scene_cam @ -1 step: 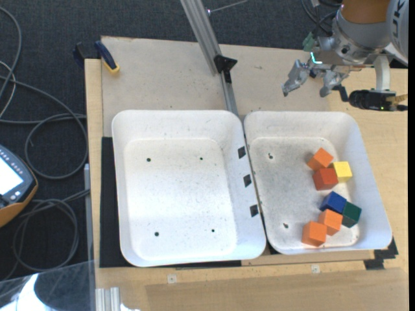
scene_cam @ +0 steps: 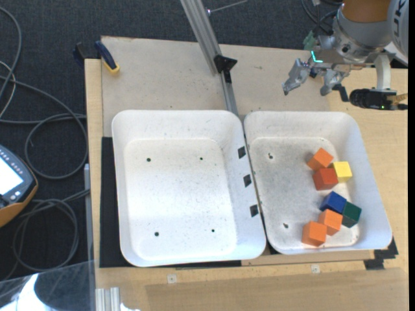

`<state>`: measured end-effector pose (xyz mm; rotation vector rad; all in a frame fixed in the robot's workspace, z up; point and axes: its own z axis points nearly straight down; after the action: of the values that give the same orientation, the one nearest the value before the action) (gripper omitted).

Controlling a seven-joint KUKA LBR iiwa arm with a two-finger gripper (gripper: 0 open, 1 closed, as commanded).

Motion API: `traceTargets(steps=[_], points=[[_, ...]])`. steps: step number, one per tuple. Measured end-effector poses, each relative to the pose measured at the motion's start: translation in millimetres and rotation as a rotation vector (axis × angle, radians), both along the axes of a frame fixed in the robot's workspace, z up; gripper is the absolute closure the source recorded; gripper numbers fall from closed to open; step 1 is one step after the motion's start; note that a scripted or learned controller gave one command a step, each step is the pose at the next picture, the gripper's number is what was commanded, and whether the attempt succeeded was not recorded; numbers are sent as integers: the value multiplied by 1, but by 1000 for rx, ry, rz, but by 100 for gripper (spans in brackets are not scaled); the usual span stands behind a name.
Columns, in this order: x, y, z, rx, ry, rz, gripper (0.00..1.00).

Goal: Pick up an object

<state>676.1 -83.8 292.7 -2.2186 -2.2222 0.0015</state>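
The gripper (scene_cam: pixel 314 83) hung above the bare bench (scene_cam: pixel 162 76) behind the right bin (scene_cam: pixel 285 186), near the top right of the view, its two fingers spread wide apart with nothing between them. The left fingertip (scene_cam: pixel 290 85) pointed down and to the left; the other finger (scene_cam: pixel 329 85) sat nearer the orange-banded arm (scene_cam: pixel 369 8). All the blocks lay in the right bin, well apart from the gripper and toward the near side from it, clustered along the bin's right wall. An orange block (scene_cam: pixel 321 159) lay farthest back, touching a red-orange block (scene_cam: pixel 325 177), with a yellow block (scene_cam: pixel 342 170) just beside both. Nearer the front sat a blue block (scene_cam: pixel 334 202) beside a dark green block (scene_cam: pixel 351 214), and two more orange blocks, one (scene_cam: pixel 331 220) against the blue and one (scene_cam: pixel 314 233) at the front edge of the cluster. The left bin (scene_cam: pixel 175 193) stood beside it, the two rims touching along the middle.
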Motion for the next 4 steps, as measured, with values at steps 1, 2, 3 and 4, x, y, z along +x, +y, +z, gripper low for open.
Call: traceTargets(steps=[1, 2, 3, 4], points=[[-4, -9, -56, 0, 5, -3, 0], [-7, -14, -100, 0, 5, -2, 0], [-2, -16, -161, 0, 6, -2, 0], [1, -15, -145, 1, -4, -1, 100]])
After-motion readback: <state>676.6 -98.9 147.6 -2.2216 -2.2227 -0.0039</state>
